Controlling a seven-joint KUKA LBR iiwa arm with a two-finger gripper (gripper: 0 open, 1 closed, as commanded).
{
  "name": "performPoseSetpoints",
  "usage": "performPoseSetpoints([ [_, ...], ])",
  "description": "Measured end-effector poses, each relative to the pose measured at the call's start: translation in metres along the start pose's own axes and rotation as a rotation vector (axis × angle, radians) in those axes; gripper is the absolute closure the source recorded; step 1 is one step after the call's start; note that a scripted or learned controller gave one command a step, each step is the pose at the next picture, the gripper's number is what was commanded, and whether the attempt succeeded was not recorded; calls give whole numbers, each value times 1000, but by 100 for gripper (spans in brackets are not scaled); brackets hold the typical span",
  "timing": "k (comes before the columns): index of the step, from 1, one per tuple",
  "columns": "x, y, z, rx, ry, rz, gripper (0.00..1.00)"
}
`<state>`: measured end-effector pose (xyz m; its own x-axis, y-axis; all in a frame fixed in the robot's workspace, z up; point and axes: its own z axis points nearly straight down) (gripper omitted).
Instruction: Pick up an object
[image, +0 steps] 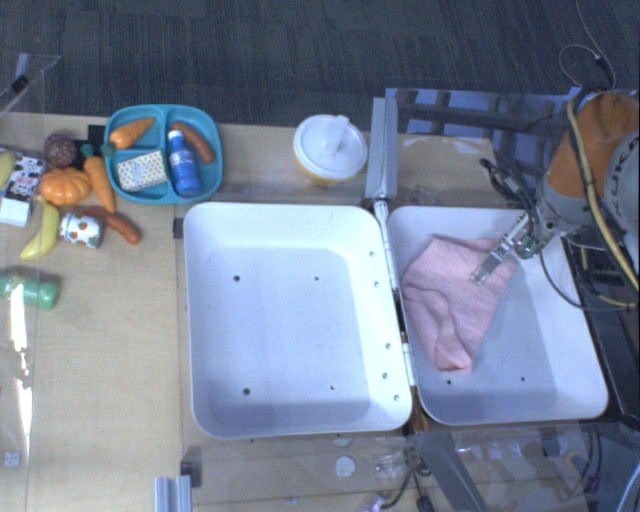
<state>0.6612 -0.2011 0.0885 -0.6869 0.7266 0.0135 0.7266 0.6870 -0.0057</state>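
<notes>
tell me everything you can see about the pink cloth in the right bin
The pink cloth is soft, crumpled fabric, pale pink, lying flat in loose folds in the right bin, toward its left wall. It is widest at the top and narrows to a bunched end near the bin's middle. The gripper sits at its upper right edge.

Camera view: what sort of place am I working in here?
Probably a robot lab's picking bench: two white bins side by side, a pink cloth in the right one under the end effector, and toy food laid out on the wooden bench.
</notes>
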Motion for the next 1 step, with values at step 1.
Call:
performPoseSetpoints([
  [1, 18, 13, 0, 7, -16, -153, 0],
])
